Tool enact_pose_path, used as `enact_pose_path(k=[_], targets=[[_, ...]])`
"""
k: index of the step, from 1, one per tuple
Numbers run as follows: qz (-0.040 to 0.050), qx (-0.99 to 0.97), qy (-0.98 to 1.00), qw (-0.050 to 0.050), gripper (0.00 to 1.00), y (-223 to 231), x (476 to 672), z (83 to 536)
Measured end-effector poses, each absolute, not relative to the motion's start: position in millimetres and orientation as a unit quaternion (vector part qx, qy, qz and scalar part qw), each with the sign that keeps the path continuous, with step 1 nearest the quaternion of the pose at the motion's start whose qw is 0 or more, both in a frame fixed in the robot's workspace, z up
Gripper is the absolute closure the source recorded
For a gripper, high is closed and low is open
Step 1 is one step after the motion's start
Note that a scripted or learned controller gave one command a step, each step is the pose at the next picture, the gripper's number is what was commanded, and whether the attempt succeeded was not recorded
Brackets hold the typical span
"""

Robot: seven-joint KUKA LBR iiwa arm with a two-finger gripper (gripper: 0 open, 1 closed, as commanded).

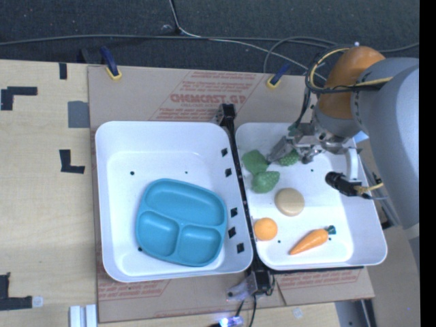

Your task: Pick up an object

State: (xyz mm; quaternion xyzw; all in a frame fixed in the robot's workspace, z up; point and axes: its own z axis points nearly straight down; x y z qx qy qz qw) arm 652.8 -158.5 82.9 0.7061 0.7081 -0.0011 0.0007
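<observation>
Over the right bin (371, 251), jaws partly hide a green piece (289, 160); grip unclear.

We see two shallow white bins side by side on a brown cardboard sheet (197, 97) printed with red lettering. The left bin (112, 182) holds a blue divided tray (180, 222) with three compartments, lying toward the near side. The right bin (361, 247) touches the left one along a black clip strip (235, 176). The cardboard is fixed at its far edge by two clamps with yellow tips (112, 70). A light wooden benchtop (41, 196) with black tape marks lies to the left. Thin cables (204, 38) run across the dark floor behind.
</observation>
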Motion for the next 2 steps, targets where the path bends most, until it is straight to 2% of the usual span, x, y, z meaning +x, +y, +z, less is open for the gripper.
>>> enact_pose_path(k=[1, 2], targets=[[-0.0007, 0.706, 0.709, 0.002, 1.0, -158, 653.8, 96], [0.0008, 0.707, 0.707, 0.001, 1.0, -157, 645.9, 154]])
